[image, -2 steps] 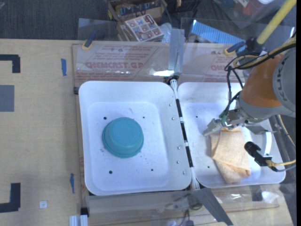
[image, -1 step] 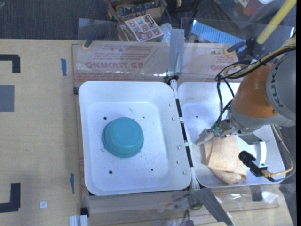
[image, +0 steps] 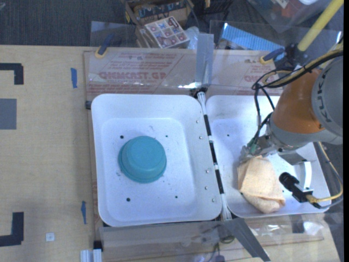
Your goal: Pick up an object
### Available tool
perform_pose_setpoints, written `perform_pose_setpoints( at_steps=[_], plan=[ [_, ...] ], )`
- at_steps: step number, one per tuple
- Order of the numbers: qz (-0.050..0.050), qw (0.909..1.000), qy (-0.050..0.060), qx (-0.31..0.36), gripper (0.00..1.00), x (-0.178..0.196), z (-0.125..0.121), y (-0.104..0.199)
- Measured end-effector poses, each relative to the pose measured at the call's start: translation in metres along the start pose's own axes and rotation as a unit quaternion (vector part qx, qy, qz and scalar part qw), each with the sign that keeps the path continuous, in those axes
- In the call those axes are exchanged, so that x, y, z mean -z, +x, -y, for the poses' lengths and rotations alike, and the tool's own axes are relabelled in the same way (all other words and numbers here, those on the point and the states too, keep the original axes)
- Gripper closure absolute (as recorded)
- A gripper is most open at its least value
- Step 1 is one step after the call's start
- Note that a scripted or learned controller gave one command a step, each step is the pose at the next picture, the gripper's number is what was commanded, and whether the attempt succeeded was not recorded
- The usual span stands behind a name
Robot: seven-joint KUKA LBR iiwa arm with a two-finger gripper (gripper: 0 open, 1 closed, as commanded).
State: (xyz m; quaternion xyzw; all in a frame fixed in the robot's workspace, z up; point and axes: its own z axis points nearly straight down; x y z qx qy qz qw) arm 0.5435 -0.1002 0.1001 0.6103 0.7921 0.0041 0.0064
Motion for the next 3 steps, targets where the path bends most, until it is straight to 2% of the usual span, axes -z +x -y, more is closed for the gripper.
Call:
perform_pose_setpoints(
  at_steps=[1,2,3],
  plan=[
    [0.000,1.0000,0.000,0.000,0.00,0.000,0.000,0.000],
    [0.000,0.9995,0.000,0.033,0.00,-0.010,0.019,0.006],
    [0.002,0.9995,-0.002,0.030,1.00,0.001,0.019,0.004]
  ],
)
